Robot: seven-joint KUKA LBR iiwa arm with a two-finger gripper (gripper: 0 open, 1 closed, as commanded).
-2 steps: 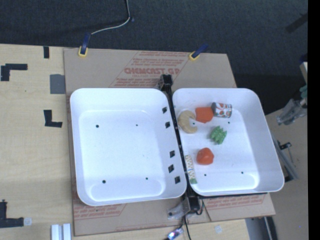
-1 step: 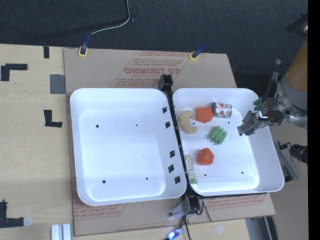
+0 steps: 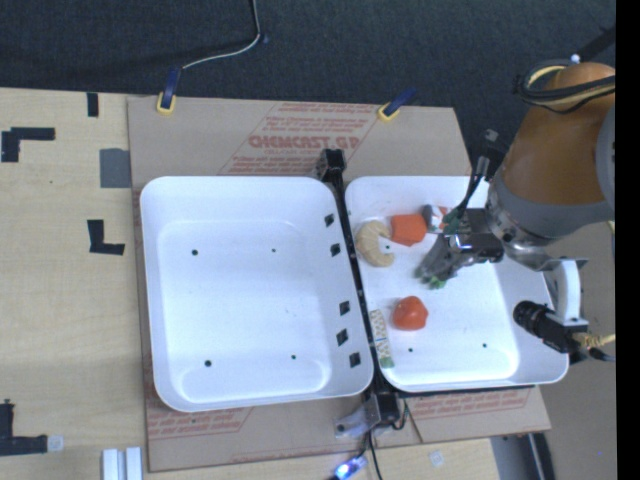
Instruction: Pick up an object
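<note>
1. The fingers (image 3: 436, 271) hung low over the right bin (image 3: 500, 368), pointing down and toward the view's left; whether they stood apart or together could not be told (they were dark and small against the white floor).
2. Nothing could be made out between them, and none of the objects was lifted.
3. An orange block (image 3: 407, 229) lay just up and to the left of the fingers, near them but apart.
4. A pale, rounded object (image 3: 375, 244) lay farther left of the fingers, touching or almost touching the orange block, close to the bin's left wall.
5. A red object (image 3: 409, 313) lay below the fingers, a little to their left, clear of them.
6. A small label-like strip (image 3: 378, 329) lay at the bin's left wall, below and left of the fingers.
7. The left bin (image 3: 160, 208) sat well to the left of the fingers, its wall meeting the right bin's along a row of dark clips.
8. Both bins rested on a cardboard sheet (image 3: 290, 138) on the table (image 3: 60, 298), and the arm (image 3: 560, 158) came in from the right behind the fingers.
</note>
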